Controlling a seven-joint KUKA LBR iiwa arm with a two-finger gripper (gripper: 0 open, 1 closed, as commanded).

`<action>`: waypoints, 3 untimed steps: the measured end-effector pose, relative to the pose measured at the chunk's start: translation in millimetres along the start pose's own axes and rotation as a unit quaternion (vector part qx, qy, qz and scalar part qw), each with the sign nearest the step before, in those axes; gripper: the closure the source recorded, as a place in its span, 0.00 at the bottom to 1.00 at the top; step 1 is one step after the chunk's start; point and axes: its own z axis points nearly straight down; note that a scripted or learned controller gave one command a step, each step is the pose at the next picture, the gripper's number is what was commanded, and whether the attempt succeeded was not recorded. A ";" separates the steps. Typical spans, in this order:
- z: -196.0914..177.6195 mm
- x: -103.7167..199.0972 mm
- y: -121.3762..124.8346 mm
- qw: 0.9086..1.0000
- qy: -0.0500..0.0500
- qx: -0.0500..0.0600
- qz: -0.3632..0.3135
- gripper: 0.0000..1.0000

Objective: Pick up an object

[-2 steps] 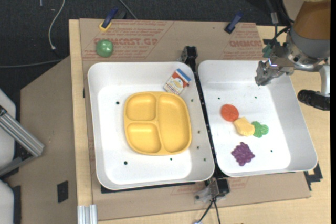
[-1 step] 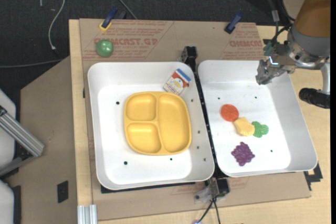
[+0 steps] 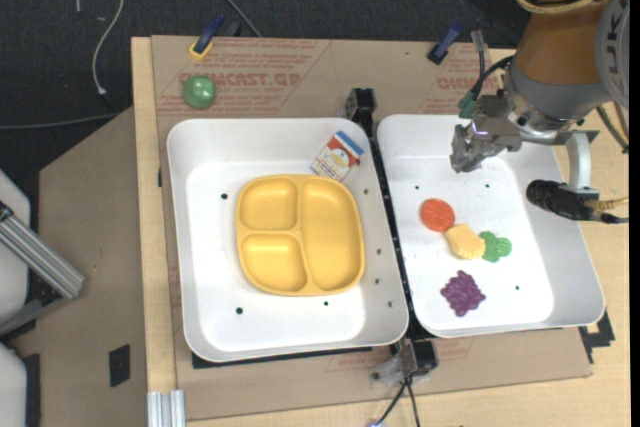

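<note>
While the gripper [image 3: 468, 158] hangs over the far part of the right bin [image 3: 560, 300], I can't tell whether it's parted or pinched; too small and dark from up here. What matters: the toys lie toward the near edge from it, apart from it; orange piece [image 3: 437, 214] closest, then yellow piece [image 3: 463, 240] touching the green piece [image 3: 494, 246], purple grapes [image 3: 462, 292] nearest me; nothing held. The arm [image 3: 560, 55] reaches in from the right, wrist bent down over the bin. Left bin [image 3: 200, 315] holds a yellow divided plate [image 3: 299, 234] and a small carton [image 3: 336, 155]; a green ball [image 3: 200, 92] sits on the counter [image 3: 150, 215] beyond it. I judge the next move a short slide toward the orange piece, then a descent.
</note>
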 end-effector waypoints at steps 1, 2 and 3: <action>-8.2 51.7 -16.4 1.000 0.001 0.000 -0.001 1.00; -13.2 104.1 -37.1 1.000 0.001 0.000 -0.001 1.00; -1.9 157.0 -45.8 1.000 0.000 0.001 -0.001 1.00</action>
